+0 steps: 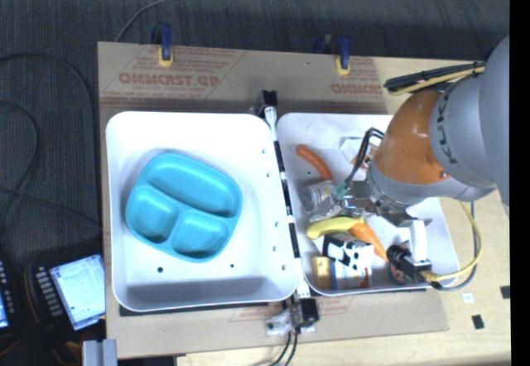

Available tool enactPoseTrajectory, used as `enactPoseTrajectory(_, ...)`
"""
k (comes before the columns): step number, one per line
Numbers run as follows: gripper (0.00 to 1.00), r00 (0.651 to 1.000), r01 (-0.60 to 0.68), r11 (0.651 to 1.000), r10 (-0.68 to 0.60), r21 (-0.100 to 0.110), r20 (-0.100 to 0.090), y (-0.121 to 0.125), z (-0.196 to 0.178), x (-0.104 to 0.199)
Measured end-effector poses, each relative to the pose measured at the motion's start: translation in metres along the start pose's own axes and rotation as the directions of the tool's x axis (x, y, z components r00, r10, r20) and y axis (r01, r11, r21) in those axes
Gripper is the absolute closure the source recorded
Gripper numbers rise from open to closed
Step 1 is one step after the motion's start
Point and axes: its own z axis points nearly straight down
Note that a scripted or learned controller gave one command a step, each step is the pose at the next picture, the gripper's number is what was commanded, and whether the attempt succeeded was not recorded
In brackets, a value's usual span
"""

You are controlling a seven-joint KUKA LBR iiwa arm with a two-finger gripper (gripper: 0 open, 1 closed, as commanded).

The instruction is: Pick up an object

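Objects for picking: a cluster is lying in the right bin [325, 119], crowded toward that bin's left and near side.
Grey metallic item [317, 194]: it is sitting near the bin's left wall, just beside the gripper and closest to it of all the items.
Yellow banana [329, 227]: it is lying crosswise just below the grey metallic item, its right end touching the lower orange piece.
Lower orange piece [370, 241]: it is slanting down to the right, beside the banana and above the black-and-white toy.
Black-and-white toy [349, 253]: it is resting on top of a small box [330, 274] at the bin's near edge.
Upper orange carrot [313, 160]: it is lying apart from the cluster, tilted, toward the bin's far left part.
Gripper [346, 197]: it is reaching down among the items, between the grey metallic item and the banana; whether it is apart, together or clamped on anything cannot be told from this view, and no item is seen to be held.
Arm [468, 128]: it is coming in from the right, its orange band [410, 149] hanging over the right bin's middle.
Left bin [166, 126]: it is holding one blue divided tray [184, 205], lying flat and slightly turned.
Bench board [207, 79]: it is carrying both bins side by side, touching along their inner rims.
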Motion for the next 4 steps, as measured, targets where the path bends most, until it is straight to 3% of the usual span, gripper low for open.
enactPoseTrajectory(1, 1.00, 1.000, -0.001, 1.000, 0.001, -0.005, 0.001, 0.002, -0.011, 0.000)
enactPoseTrajectory(2, 1.00, 1.000, 0.001, 1.000, -0.001, 0.002, 0.001, 0.063, -0.222, 0.022)
enactPoseTrajectory(3, 0.00, 1.000, 0.001, 1.000, -0.001, 0.004, 0.001, 0.063, -0.222, 0.022)
enactPoseTrajectory(4, 0.00, 1.000, 0.001, 1.000, -0.001, 0.007, -0.001, 0.038, -0.109, 0.002)
